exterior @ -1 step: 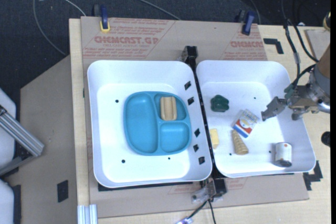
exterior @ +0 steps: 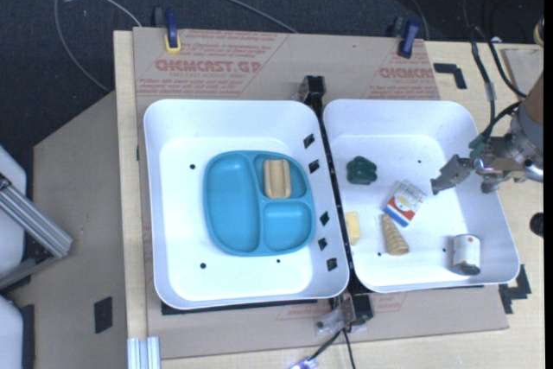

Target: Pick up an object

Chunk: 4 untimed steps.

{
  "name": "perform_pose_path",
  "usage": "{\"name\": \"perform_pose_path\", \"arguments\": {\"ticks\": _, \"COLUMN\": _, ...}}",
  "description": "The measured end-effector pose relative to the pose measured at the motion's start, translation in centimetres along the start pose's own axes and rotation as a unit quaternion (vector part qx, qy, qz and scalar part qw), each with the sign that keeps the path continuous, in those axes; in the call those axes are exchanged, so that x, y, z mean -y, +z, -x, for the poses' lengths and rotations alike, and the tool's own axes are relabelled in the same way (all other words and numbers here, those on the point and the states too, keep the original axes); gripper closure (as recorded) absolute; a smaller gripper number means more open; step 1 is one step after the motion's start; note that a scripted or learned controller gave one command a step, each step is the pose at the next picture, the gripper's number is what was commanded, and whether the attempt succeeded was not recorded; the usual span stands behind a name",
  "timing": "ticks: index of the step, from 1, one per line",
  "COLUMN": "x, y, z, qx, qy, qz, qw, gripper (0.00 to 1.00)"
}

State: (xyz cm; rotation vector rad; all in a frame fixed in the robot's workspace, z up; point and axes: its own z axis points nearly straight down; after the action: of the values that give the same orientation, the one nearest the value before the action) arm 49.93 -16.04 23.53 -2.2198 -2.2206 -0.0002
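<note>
Right bin: open floor across its far half; green lump, carton, cone, yellow block and roll crowd the near half. Left bin: blue tray blocks the centre, margins free

Two shallow white plastic bins sit side by side on the bench, the left bin touching the right bin along a shared edge. In the left bin lies a blue divided plastic tray, with a tan wooden block in its upper right compartment. The right bin holds a dark green lump towards its left, a small red, white and blue carton right of it, a tan ridged cone nearer the front, a pale yellow block by the left wall, and a silver cylindrical can at the front right corner.
</note>
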Motion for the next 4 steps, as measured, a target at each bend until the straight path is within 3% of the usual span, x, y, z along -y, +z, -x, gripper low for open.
{"name": "perform_pose_path", "arguments": {"ticks": 2, "x": -0.5, "y": 8.6, "z": 0.3, "qx": -0.001, "qy": 0.0, "qz": -0.002, "qw": 1.0, "gripper": 0.0}}
{"name": "perform_pose_path", "arguments": {"ticks": 3, "x": 0.3, "y": 14.7, "z": 0.5, "qx": -0.001, "qy": 0.001, "qz": -0.003, "qw": 1.0, "gripper": 0.0}}
{"name": "perform_pose_path", "arguments": {"ticks": 4, "x": 0.1, "y": 13.3, "z": 0.5, "qx": 0.0, "qy": 0.0, "qz": 0.001, "qw": 1.0, "gripper": 1.0}}
